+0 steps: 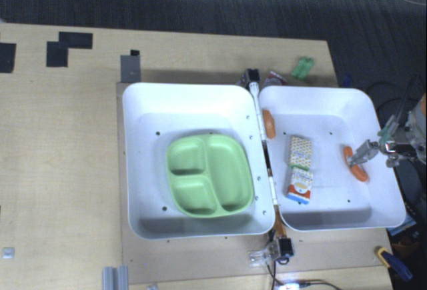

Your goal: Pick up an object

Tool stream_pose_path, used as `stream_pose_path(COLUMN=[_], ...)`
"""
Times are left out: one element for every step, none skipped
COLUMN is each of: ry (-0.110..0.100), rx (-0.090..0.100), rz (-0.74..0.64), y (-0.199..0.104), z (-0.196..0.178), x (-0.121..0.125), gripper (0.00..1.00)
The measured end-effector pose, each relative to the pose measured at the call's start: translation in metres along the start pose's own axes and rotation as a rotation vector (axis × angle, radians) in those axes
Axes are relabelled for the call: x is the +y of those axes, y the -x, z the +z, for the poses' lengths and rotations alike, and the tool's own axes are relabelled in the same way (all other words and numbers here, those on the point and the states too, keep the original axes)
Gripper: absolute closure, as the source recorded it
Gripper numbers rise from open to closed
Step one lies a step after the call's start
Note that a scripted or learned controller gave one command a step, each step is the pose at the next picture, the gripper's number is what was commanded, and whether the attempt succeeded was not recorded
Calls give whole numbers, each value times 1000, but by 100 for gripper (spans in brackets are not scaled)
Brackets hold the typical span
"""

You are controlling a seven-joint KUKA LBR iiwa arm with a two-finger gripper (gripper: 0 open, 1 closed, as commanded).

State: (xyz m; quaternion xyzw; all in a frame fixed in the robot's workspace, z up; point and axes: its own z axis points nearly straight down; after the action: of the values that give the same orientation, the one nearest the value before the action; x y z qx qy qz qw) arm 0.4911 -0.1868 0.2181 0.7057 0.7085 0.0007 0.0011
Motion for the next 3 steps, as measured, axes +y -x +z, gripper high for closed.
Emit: stream_pose_path(ry=[6, 7, 6], rx=[-1, -1, -1], rz=[1, 1, 1], y=[-38, -38, -38], z=[120, 110, 110], x=[2, 3, 3], gripper=[0, 100, 0])
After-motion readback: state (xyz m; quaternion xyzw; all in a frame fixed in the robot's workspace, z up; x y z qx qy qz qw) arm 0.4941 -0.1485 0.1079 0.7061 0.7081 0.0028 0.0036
